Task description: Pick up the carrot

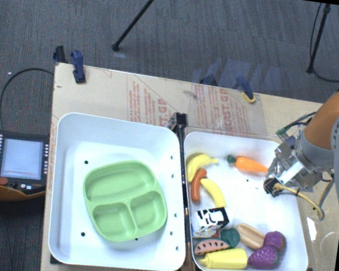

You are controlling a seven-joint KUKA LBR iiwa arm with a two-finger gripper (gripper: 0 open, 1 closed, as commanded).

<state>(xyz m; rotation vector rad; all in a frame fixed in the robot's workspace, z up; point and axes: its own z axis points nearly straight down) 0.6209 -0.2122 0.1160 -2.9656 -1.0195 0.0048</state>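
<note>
From my station I saw the carrot (250, 165) lying on its side in the bin (302, 243) on the arm's side. It sat close to the far wall, with its green top pointing toward a banana (200, 163). The gripper (279, 172) hung just beside the carrot's orange end, off to one side and not over its middle. I could not tell from that slant whether it was released or clenched, and nothing showed in its grip, so I judged the carrot not yet taken.

My main worry was that offset. A descent from there would have met only the narrow tip, and a smooth, tapering toy would likely have squirted out or swivelled away. A sideways nudge might also have rolled it along the floor toward the banana and the sausage (197, 183), crowding the next try. The far wall was a second hazard: with so little room behind the carrot, a misjudged approach could have clipped the rim or pinned the carrot against it. I wanted the gripper centred over the body first.
</note>
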